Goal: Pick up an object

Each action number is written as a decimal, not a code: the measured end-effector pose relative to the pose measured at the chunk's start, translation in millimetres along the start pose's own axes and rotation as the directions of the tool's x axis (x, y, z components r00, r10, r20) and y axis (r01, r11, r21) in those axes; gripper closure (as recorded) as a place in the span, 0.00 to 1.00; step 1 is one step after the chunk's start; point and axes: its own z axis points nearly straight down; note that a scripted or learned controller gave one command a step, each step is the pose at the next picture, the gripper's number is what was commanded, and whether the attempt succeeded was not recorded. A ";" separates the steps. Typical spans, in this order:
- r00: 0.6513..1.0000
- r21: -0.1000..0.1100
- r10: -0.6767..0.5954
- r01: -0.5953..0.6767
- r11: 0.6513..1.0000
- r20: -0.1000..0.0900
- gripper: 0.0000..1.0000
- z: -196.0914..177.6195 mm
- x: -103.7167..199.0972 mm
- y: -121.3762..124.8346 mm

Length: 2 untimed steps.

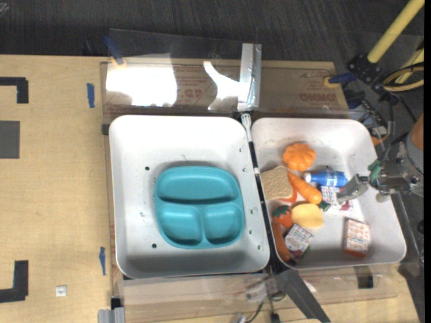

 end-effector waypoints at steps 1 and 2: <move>0.998 -0.010 -0.065 0.065 0.998 0.002 0.00 121.2 38.3 71.2; 0.998 -0.012 -0.060 0.060 0.998 0.004 1.00 111.0 36.0 71.4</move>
